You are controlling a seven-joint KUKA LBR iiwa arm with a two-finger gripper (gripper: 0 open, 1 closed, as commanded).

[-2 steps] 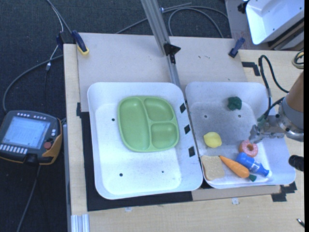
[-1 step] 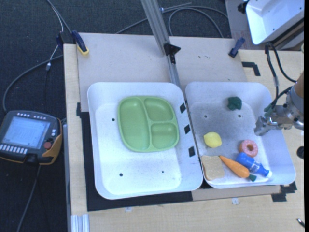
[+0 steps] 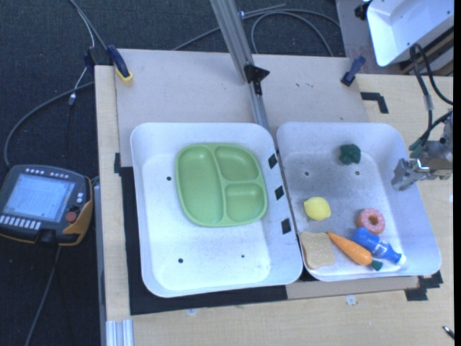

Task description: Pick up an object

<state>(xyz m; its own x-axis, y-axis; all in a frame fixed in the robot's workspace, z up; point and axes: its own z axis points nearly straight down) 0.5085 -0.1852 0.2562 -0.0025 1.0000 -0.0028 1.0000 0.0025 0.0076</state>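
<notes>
The right bin (image 3: 302, 150) holds several small objects. A dark green lump (image 3: 350, 153) lies near the bin's far side. A yellow lemon (image 3: 317, 208) rests in the middle. A pink donut (image 3: 371, 220), an orange carrot (image 3: 348, 248), a blue bottle (image 3: 382, 251) and a slice of bread (image 3: 317, 250) crowd the near right corner. My gripper (image 3: 405, 173) hangs over the bin's right rim, to the right of the green lump and apart from every object. Nothing shows in its grasp.
The left bin (image 3: 155, 258) holds a green divided plate (image 3: 222, 184). A metal pole (image 3: 238, 42) slants down to the gap between the bins. Blue clamps (image 3: 119, 65) (image 3: 353, 69) grip the bench's far corners. A teach pendant (image 3: 43, 204) lies on the floor at left.
</notes>
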